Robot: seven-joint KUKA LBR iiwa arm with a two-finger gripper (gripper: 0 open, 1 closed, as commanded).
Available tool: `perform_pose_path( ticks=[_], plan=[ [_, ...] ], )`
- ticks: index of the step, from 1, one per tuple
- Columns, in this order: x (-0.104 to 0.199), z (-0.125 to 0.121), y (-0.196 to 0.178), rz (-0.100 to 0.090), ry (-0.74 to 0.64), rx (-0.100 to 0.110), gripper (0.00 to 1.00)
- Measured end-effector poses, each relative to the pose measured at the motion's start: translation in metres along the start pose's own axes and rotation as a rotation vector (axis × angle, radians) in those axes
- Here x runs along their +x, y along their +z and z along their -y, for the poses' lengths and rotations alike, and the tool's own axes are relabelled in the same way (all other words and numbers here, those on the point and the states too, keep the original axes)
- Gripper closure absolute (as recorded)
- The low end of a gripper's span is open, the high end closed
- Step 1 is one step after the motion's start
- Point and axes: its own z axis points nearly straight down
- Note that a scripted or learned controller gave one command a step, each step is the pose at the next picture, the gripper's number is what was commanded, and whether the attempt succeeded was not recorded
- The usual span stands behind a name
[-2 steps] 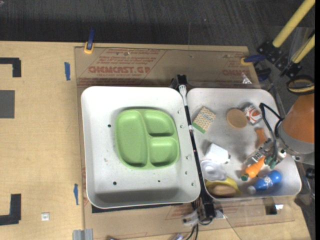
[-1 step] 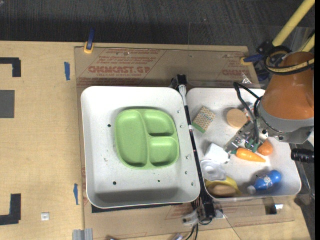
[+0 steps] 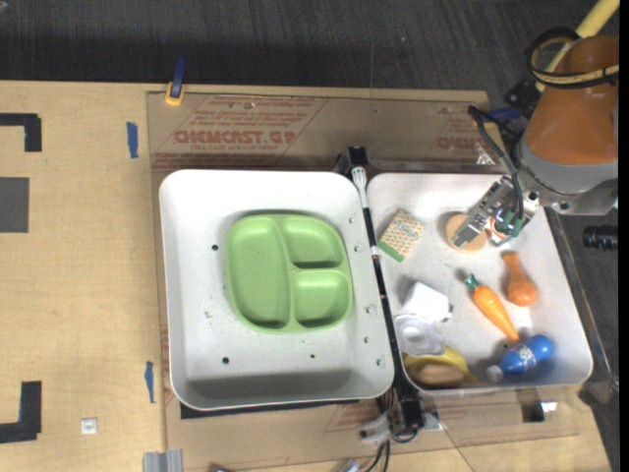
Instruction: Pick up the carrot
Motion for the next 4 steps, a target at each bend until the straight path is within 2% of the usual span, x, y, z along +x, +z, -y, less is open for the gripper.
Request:
perform_pose_path(
  ticks=[1,2,3,4],
  plan=[
    [0.000,0.000,0.001,-0.001,0.000,0.000,0.00],
    [0.058,0.092,0.106,-0.003,0.013,0.002,0.00],
    [0.056,0.089,0.096,0.005,0.014,-0.003,1.00],
    [0.079,0.028,0.016,0.002,-0.283,-0.003,1.00]
  ],
)
